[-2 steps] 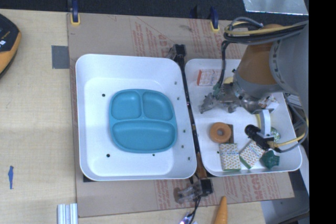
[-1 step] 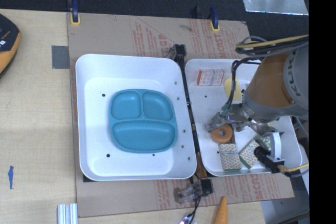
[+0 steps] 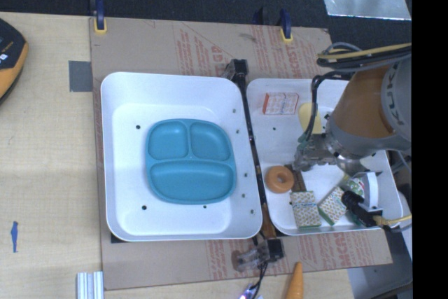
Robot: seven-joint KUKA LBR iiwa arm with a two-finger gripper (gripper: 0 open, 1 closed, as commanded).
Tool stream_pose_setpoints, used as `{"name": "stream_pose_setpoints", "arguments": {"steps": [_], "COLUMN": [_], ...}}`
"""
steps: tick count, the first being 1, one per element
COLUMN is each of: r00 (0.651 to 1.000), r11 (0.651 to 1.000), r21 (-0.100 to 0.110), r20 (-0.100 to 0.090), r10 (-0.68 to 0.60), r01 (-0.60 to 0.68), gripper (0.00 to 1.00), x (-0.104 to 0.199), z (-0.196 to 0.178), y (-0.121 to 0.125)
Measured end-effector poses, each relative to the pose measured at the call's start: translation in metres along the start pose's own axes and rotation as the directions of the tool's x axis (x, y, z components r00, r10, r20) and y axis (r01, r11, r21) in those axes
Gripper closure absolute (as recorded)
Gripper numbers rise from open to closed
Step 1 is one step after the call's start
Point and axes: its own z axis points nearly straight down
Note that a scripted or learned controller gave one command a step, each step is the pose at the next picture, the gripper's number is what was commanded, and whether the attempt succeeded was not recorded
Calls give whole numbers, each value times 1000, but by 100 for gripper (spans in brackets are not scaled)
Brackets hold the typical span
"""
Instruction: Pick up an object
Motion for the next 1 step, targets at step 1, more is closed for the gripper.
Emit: {"name": "stream_pose_setpoints", "arguments": {"steps": [1], "r00": [1000], "r11": [1000], "r21": [1], "r20": [1], "r10": [0], "r01": [0], "gripper": [0], "x": [0], "z": [1], "y": [0]}}
